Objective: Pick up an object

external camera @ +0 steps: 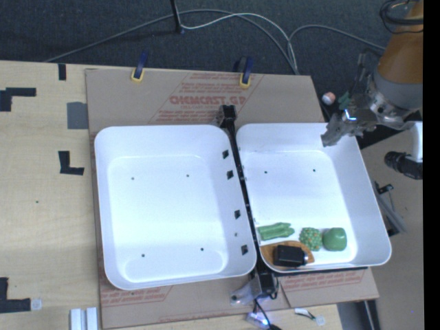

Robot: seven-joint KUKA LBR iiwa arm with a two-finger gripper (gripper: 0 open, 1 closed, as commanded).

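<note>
Several small objects lie along the near edge of the right bin (357,177): a green bean pod (275,231), a green broccoli floret (311,238), a round green piece (335,239), and a black block (289,256) resting on an orange-brown piece (307,253). My gripper (335,133) hangs over the far right corner of the right bin, well away from those objects. Nothing shows between its fingers.
The left bin (110,205) sits beside the right one, with black clips (234,177) along the shared wall. Both bins rest on a cardboard sheet (199,95) held by blue-and-yellow clamps (139,67). Cables (275,36) run behind the bench.
</note>
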